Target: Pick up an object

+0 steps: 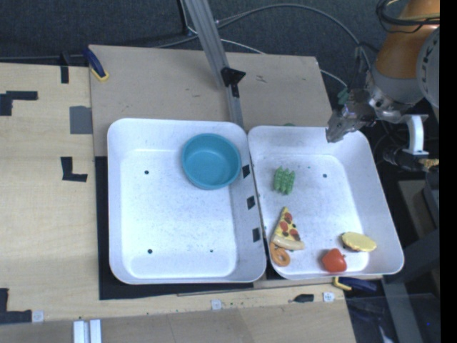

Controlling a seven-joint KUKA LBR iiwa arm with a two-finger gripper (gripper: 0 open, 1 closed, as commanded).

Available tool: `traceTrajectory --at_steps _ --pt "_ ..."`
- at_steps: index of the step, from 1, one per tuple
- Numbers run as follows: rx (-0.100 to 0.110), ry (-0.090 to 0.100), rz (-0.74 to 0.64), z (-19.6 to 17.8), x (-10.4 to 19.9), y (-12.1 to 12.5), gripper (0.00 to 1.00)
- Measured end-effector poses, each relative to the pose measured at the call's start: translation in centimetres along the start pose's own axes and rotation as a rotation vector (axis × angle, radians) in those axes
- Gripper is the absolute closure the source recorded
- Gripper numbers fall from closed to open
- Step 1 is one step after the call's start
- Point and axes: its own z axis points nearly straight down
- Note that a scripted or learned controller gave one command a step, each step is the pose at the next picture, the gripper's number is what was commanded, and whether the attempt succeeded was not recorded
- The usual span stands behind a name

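Four small things lie in the right bin (371, 170) as we look down from the camera view: a green piece (283, 181) near its middle, a pizza slice (287, 231) by the inner wall, a red ball (333, 261) and a yellow piece (358, 242) close together in the near right corner. A blue bowl (211, 161) sits in the left bin (143, 220). The fingers (338, 128) hang over the far right corner of the right bin, with nothing visible between them; how far apart they stand we cannot tell from this slant. No object is picked yet, so we judge the step in hand to be the approach. We would go for the green piece: it stands apart from the walls and from its neighbours, leaving room on both sides. We should centre over it before descending and close only once low. The pizza slice looks flat and sits against the wall, a poorer choice.
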Motion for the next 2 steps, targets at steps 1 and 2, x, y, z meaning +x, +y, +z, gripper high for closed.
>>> traceTrajectory --at_steps 1,2 --pt "0.003 0.001 -0.002 0.9 4.8 -1.4 1.00" --pt "0.003 0.001 -0.004 1.4 10.0 -2.6 1.00"
